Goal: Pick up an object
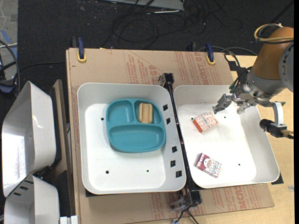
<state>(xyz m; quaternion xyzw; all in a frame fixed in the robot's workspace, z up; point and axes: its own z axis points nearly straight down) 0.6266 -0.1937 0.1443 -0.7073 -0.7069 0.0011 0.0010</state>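
Though partly blurred, pincer (232, 102) spread, nothing between, near orange box (205, 122).

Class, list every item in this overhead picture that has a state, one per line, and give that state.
Gripper: open, above the right bin, holding nothing.
Orange box: lying flat in the right bin, apart from the gripper.
Maroon box: lying flat, nearer the front rim.
Teal tray: flat in the left bin.
Tan block: in the tray's upper right compartment.
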